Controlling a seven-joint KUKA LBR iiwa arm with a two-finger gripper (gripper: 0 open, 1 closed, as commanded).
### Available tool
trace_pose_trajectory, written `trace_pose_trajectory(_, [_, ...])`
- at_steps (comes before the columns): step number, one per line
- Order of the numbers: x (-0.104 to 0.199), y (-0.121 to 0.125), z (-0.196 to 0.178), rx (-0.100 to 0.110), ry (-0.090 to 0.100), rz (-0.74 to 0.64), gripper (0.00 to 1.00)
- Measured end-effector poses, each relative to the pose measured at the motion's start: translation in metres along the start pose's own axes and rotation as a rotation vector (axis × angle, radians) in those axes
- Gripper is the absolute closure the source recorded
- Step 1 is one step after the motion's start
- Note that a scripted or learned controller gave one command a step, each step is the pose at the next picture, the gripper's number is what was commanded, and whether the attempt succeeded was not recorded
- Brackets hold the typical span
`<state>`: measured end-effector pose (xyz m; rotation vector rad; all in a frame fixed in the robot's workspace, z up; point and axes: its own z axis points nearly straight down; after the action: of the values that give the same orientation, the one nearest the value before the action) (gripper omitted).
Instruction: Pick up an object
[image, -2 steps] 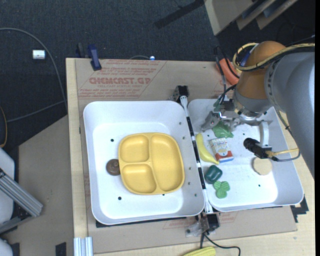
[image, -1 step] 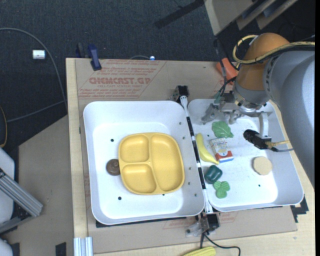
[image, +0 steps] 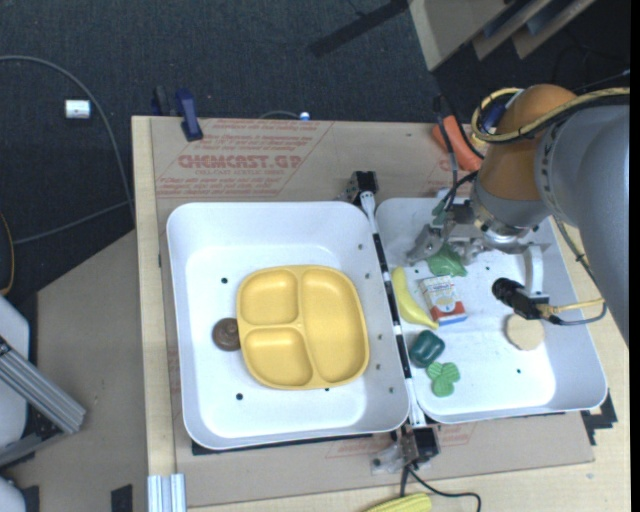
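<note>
**A:** Start at the left. Anything worth taking there?

**B:** The left bin (image: 200, 262) has a brown disc (image: 226, 334) touching the left edge of a yellow plate (image: 302, 327). The disc lies flat and low, so there's little to grip. The plate looks like stiff plastic, too broad to pinch except at its rim.

**A:** And the right bin (image: 560, 372)?

**B:** It's crowded along its left side. A banana (image: 409, 298) lies against the left wall, with a packet (image: 444, 299) just beside it. Below those are a pepper (image: 425, 347) and a small green bit (image: 443, 377).

**A:** Where's the gripper (image: 449, 244)?

**B:** It's at the back of the right bin, directly over a green piece (image: 448, 267) that lies just above the packet. I can't tell whether it's spread or closed, because the wrist hides that. Nothing shows as held.

**A:** So the green piece is the likely target?

**B:** I'd say so, since it's the nearest. It looks like light toy food, probably smooth plastic, so it could be slippery but isn't fragile. I'd take it across its narrow width near the middle, coming straight down.

**A:** What are the risks?

**B:** The packet and the banana are close, so a wide approach could nudge them. A light, slick piece may also squirt out of an off-centre pinch.

**A:** Anything further right?

**B:** A pale round lump (image: 523, 332) sits well apart from the rest. It has room around it, though a rounded shape may roll.
</note>
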<state>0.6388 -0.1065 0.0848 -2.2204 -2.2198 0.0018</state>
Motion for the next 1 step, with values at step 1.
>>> trace_pose_trajectory(1, [0.0000, 0.0010, -0.0109, -0.004, -0.001, 0.000, 1.00])
